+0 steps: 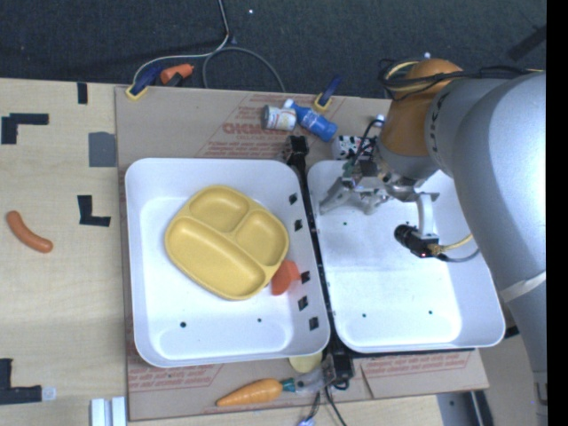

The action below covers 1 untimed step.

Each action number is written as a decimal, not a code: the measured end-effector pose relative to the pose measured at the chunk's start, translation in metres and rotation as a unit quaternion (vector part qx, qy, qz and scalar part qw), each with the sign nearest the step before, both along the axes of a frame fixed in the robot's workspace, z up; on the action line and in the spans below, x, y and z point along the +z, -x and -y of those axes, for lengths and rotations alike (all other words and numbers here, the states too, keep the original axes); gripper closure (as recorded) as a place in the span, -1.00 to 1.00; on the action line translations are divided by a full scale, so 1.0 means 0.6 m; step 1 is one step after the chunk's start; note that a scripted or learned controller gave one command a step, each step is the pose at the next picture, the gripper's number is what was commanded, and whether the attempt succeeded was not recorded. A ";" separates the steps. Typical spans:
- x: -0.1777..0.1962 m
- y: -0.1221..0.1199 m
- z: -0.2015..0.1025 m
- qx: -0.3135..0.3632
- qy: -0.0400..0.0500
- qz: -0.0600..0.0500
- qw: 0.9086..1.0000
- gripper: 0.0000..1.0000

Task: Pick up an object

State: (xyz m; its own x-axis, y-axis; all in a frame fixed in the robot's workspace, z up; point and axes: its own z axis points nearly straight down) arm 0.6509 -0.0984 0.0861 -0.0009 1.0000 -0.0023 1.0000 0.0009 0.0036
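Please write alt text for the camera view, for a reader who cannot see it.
A grey arm's hand hangs at the far left corner of the right bin. The left bin holds a yellow divided plate and a small orange piece.

A yellow divided plate (pixel 227 240) lies flat in the left bin (pixel 142 264), set at a slant, with three shallow compartments facing up. A small orange-red piece (pixel 284 278) rests just at the plate's lower right edge — touching it or nearly so — on the bin's white floor.
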 end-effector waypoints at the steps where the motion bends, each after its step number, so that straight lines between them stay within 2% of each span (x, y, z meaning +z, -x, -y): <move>1: -0.001 -0.031 0.005 0.001 -0.001 -0.001 1.000 -1.00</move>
